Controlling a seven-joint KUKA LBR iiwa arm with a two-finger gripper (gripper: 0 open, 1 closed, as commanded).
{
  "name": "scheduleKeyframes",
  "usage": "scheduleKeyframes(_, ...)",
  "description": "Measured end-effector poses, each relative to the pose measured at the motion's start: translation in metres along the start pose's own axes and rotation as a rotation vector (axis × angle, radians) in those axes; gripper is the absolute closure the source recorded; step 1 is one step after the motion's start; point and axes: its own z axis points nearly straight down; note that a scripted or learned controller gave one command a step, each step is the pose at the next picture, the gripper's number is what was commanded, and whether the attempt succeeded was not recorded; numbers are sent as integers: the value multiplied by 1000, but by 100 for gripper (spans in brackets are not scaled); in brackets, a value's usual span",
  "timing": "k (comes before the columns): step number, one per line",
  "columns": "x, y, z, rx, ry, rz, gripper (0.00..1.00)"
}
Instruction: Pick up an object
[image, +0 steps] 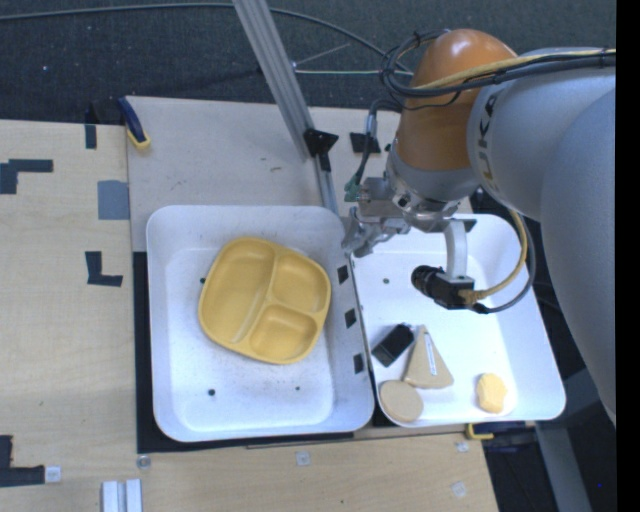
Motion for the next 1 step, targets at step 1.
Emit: scheduleKeyframes(1, 46, 3, 9, -1, 0, 1, 100)
